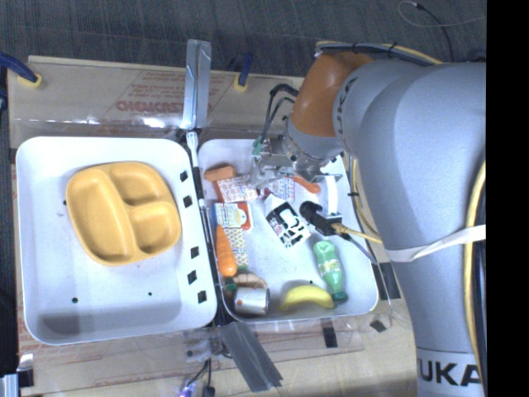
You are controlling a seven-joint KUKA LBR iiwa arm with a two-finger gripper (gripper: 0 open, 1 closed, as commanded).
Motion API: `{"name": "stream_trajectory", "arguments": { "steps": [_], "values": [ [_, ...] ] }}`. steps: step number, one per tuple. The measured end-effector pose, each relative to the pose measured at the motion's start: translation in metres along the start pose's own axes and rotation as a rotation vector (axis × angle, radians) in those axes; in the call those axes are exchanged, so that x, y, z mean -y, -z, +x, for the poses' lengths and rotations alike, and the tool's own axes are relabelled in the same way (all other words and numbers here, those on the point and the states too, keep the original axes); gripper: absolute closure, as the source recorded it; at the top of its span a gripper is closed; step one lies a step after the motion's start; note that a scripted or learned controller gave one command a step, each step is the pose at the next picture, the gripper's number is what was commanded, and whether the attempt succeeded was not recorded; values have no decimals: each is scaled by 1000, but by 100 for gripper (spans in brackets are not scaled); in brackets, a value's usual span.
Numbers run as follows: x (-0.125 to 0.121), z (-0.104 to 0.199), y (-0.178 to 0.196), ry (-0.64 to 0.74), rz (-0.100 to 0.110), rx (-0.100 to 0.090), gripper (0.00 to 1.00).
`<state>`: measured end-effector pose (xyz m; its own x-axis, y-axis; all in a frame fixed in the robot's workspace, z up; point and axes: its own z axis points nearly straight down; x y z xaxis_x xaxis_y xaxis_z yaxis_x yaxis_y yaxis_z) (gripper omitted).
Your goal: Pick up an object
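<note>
While grey arm w/ orange band reaches in from right, we note the hand (277,165) low over the back of the right white bin (360,300), amid clutter. Can't tell its state, metal parts blur together. Nothing visibly lifted, so we judge the pick not yet done; grasp and lift both remain.

Candidates in right bin: white-and-red flat packet (235,190) just beside hand, black-and-white printed carton (285,224) near it, orange carrot (226,255) along left wall, green plastic bottle (329,270), yellow banana (306,298) and shiny metal can (251,301) at front.

Left white bin (33,238) carries a yellow sectioned plastic tray (122,212), well apart from hand.
</note>
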<state>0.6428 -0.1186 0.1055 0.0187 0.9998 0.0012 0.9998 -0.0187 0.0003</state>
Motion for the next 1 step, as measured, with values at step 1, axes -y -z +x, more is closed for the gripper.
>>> {"name": "stream_trajectory", "arguments": {
  "steps": [1],
  "values": [
    [0, 0, 0, 0, 0, 0, 0]
  ]
}}
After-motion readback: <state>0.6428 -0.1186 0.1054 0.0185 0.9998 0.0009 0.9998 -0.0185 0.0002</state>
